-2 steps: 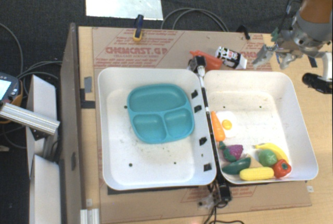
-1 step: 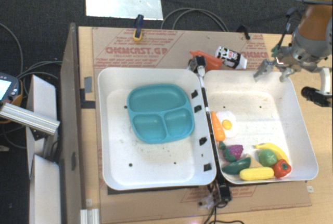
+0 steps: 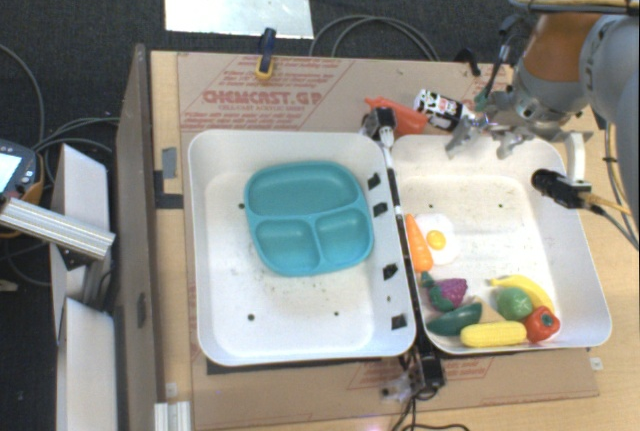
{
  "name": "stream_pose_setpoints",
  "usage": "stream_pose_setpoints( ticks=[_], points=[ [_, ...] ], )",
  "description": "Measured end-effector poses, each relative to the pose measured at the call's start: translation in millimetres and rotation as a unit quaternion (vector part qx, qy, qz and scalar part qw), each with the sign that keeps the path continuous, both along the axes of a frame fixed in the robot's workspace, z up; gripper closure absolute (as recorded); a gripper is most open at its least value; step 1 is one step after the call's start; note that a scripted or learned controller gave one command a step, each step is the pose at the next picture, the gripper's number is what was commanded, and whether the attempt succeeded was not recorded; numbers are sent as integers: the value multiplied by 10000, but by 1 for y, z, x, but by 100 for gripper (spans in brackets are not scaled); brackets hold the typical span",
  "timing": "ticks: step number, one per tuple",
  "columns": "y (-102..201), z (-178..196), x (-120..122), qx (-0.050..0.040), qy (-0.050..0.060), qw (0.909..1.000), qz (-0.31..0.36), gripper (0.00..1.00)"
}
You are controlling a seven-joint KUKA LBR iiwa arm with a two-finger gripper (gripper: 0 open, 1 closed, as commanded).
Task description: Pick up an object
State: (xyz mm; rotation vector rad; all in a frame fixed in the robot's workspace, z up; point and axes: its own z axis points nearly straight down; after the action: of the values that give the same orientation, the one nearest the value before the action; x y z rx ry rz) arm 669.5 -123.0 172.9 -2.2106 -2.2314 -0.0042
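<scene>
Tool [image 3: 482,134] poised with fingers spread and gripping nothing above right bin's [image 3: 590,289] far rim; toy foods including fried egg [image 3: 435,236] and corn [image 3: 491,334] clustered below.

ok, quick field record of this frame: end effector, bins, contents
end effector: over the far edge of the right bin, nothing seen between its fingers
left bin: holds teal divided plate
right bin: toy food clustered at its near end
items: fried egg, carrot, purple piece, corn, banana, tomato
task state: no object picked yet
</scene>
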Motion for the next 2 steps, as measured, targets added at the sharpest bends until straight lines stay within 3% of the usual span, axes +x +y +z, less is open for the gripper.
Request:
stream_pose_setpoints(
  ticks=[1, 2],
  points=[
    [-89, 15, -1, -32, -20, 10000, -63, 0],
    [-84, 26, 1, -29, -35, 10000, -19, 100]
  ],
)
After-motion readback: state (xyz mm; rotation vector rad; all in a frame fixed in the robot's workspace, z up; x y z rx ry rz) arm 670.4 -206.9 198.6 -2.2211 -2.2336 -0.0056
